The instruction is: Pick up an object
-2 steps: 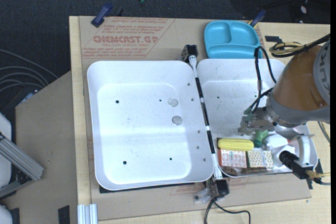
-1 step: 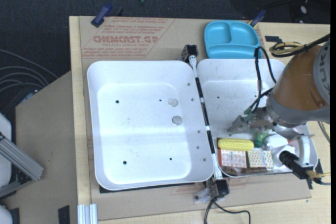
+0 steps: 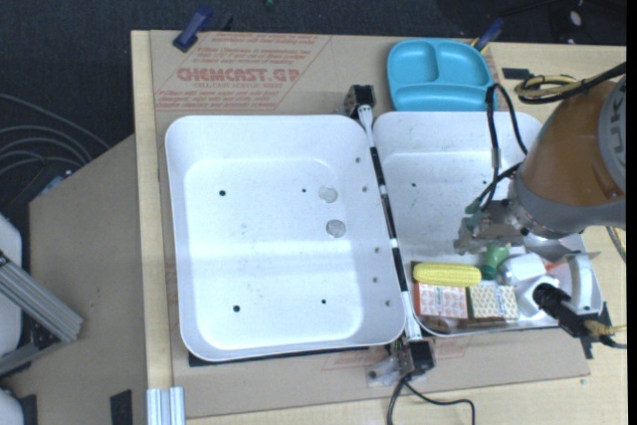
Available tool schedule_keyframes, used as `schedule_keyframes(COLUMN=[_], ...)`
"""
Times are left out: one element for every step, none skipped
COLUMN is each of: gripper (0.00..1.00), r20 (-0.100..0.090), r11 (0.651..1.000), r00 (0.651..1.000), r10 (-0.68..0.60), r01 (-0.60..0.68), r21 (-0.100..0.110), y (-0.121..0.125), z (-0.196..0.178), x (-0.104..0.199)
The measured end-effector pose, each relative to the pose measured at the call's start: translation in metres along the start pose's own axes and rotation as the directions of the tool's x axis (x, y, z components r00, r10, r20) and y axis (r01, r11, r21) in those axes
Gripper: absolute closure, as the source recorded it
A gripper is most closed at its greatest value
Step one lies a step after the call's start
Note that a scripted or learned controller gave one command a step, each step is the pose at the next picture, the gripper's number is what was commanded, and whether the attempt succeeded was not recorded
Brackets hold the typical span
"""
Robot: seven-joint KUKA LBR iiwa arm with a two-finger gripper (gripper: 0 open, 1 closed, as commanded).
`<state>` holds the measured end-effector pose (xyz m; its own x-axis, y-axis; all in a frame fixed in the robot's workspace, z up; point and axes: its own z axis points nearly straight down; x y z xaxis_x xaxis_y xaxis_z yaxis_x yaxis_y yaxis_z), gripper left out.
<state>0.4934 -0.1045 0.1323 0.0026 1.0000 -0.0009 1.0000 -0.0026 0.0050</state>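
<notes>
The right bin holds its objects along the near edge. A yellow corn cob lies there, with two small patterned boxes just in front of it. A green object and a white one sit to the cob's right. My gripper hangs low over the bin, just above and behind the green object, with the arm's orange band rising behind it. I see nothing held in it.
The left bin shows two small grey discs on its floor. A blue divided tray rests on the bench behind the right bin. A blue clip lies at the bench's far left corner.
</notes>
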Motion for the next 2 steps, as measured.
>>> schedule_keyframes(gripper=[0.0,1.0], r20=[0.0,0.0], r11=[1.0,1.0], r00=[1.0,1.0], r10=[0.0,0.0], r01=[0.0,0.0], r21=[0.0,-0.001], y=[-0.0001,0.0002], z=[0.0,-0.0096], x=[0.0,0.0001])
